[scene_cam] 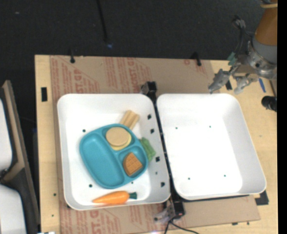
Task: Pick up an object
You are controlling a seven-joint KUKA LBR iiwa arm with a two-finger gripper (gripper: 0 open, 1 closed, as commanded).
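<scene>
The left bin (69, 130) holds a blue divided plate (100, 161). On the plate lie a round tan biscuit (119, 137) and a brown waffle piece (133, 164). A tan wooden block (130, 118) leans at the plate's far edge, and a green piece (149, 149) lies at its right. An orange carrot (113, 197) rests near the bin's front wall. My gripper (229, 84) hangs above the far right corner of the right bin (207, 150), well away from all the objects. It is open, with nothing between its fingers.
The two bins touch along a black-clipped seam at the middle. Cardboard covers the bench around them. A black cable runs across the dark background at the top. White boxes stand at the far left edge.
</scene>
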